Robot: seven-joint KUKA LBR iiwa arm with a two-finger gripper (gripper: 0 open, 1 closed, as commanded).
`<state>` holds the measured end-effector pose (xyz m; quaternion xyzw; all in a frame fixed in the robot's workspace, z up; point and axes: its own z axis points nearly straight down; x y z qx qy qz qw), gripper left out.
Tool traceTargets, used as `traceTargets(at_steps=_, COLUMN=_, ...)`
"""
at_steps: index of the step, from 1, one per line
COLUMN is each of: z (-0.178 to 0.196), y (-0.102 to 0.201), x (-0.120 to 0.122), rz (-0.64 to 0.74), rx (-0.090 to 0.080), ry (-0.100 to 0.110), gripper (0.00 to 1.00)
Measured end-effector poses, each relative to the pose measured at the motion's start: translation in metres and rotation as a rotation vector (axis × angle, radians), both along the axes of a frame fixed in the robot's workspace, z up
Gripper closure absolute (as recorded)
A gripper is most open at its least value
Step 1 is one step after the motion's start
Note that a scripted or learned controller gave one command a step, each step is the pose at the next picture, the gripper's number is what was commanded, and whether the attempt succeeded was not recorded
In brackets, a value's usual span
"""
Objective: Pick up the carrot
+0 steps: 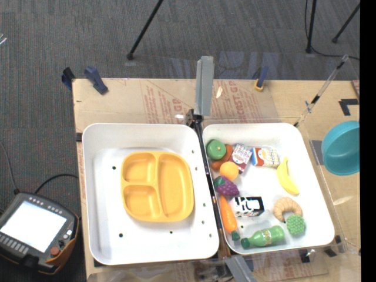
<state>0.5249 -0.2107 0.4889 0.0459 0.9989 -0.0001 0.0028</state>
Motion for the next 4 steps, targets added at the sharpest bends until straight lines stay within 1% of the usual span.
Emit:
traceTargets(at_steps=1, z=-0.184, y=0.0, x=-0.037, rz=0.233, rx=0.007, ry=0.015, gripper=1.0)
traceTargets(at_steps=2, z=-0.023, y=0.001, x=0.003, rz=0.444, rx=-0.002, ry=-0.001, gripper=1.0)
traceTargets(at_steps=3, z=-0.175, y=0.031, x=-0.028, rz=0.613, rx=0.01, ry=0.015, gripper=1.0)
traceTargets(at_steps=4, z=-0.06, y=0.0, x=-0.017, rz=0.898, rx=-0.003, ry=0.0, gripper=1.0)
